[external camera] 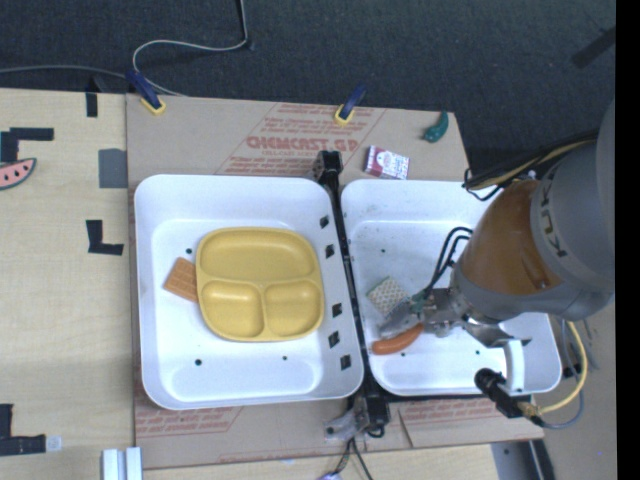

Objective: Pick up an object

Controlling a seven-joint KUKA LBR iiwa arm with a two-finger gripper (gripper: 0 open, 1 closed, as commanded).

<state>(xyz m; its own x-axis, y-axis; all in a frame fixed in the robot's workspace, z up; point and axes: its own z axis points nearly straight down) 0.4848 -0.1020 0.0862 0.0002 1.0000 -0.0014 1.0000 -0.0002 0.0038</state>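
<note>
My gripper [408,318] is down in the right bin [400,208], near its front left part. Right under its fingers lies an orange hot-dog-shaped toy [396,342]. A small grey speckled block [386,292] rests just to the upper left of the gripper. The arm's orange band and grey body cover the right half of this bin. In the left bin [160,268] sits a yellow divided plate [262,282], with a tan wafer-like piece [181,279] tucked under its left edge.
The black divider clips [338,268] run between the two bins. On the cardboard behind the bins lie a small red-and-white packet [385,162] and a teal clip [436,126]. Yellow clamps [350,108] hold the cardboard's far edge.
</note>
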